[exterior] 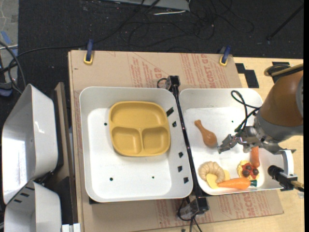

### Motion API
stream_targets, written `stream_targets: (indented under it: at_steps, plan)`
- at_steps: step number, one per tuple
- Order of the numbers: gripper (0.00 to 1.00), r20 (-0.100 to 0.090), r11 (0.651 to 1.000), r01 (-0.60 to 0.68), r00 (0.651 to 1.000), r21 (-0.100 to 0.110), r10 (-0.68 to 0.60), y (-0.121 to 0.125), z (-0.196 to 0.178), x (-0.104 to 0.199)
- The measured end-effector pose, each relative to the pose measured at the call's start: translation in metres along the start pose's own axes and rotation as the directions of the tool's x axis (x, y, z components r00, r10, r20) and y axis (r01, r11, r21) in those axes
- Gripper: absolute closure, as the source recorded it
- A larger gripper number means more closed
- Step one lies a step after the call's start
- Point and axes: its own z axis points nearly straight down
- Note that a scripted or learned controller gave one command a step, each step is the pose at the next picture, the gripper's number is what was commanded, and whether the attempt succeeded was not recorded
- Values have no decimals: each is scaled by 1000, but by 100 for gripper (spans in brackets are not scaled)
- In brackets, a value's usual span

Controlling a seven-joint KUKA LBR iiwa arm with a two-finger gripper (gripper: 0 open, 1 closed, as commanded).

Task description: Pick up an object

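Two shallow white bins sit side by side on your bench, a left bin and a right bin, meeting along a dark seam down the middle. In the left one you have a yellow divided plate with three compartments, lying flat toward the far half of the bin.

Your pickable things are all in the right bin. A brown toy drumstick lies near the bin's middle, thin end pointing to the far left. Along the near edge you see a pale croissant-shaped pastry with a yellow slice touching its near side, and an orange carrot lying lengthwise just to the right of that slice. Right of the pastry is a small yellow piece topped with red and dark berries, and a short reddish sausage stands just on its far side.

Your arm comes in from the right, and the gripper hangs over the right bin, just right of the drumstick's thick end. Its dark fingers look spread apart and you can see nothing between them; the drumstick is close beside them, and contact cannot be judged
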Motion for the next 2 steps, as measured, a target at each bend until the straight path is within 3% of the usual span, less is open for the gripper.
stream_targets:
  at_steps: [1, 2]
  plan:
    - [0, 1, 1000, 1, 1000, -3, -1, 0, 41, 0]
    - [100, 1, 1000, 0, 1000, -4, 0, 0, 30, 1]
